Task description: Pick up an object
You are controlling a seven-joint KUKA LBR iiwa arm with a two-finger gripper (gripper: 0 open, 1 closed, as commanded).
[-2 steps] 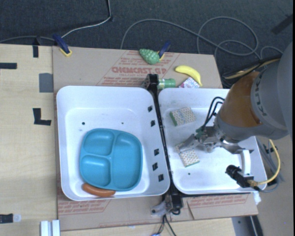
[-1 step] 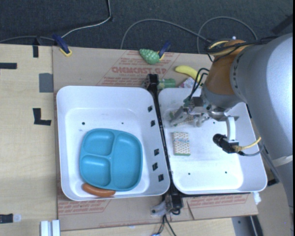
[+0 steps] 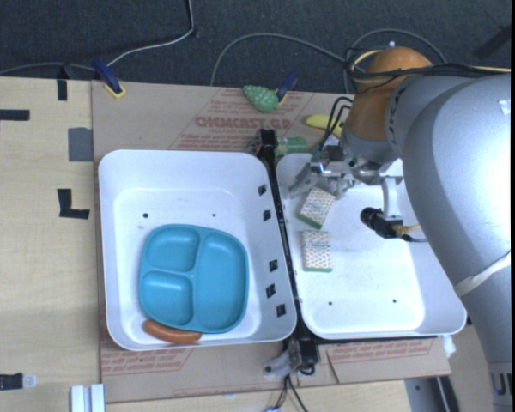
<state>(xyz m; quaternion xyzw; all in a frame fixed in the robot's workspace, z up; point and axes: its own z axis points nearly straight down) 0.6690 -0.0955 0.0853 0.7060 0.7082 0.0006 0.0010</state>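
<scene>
In the right-hand shallow white plastic bin point(image 3: 386, 312), near its back left corner, the two-finger gripper point(image 3: 328, 177) of the grey arm point(image 3: 463, 161), reaching in from the right below the orange band point(image 3: 395, 63). Impossible to tell whether spread or pressed together, the tool being small and cluttered at that spot.

Just under the gripper, touching it or nearly so, a small pale speckled rectangular pad with a green edge point(image 3: 316, 206), tilted, upper end toward the tool. Unclear whether pinched or merely lying beneath. Just in front of it, a second pale speckled pad with a green edge point(image 3: 317, 251), flat on the bin floor, close to the left wall and apart from the gripper.

In the left-hand shallow white plastic bin point(image 3: 120, 196), toward the front, a light blue round-cornered plastic plate with three compartments point(image 3: 193, 277). Against the plate's front left edge, an orange sausage-shaped piece point(image 3: 172, 333), lying along the bin's front wall.

Under both bins, a brown cardboard sheet point(image 3: 154, 118). Behind the bins on that sheet, a green knobbly lump point(image 3: 260, 97) touching a blue clip point(image 3: 286, 84). Right of those, a yellow curved piece point(image 3: 319, 122), partly hidden by the arm. At the sheet's back left corner, another blue clip point(image 3: 112, 80)
</scene>
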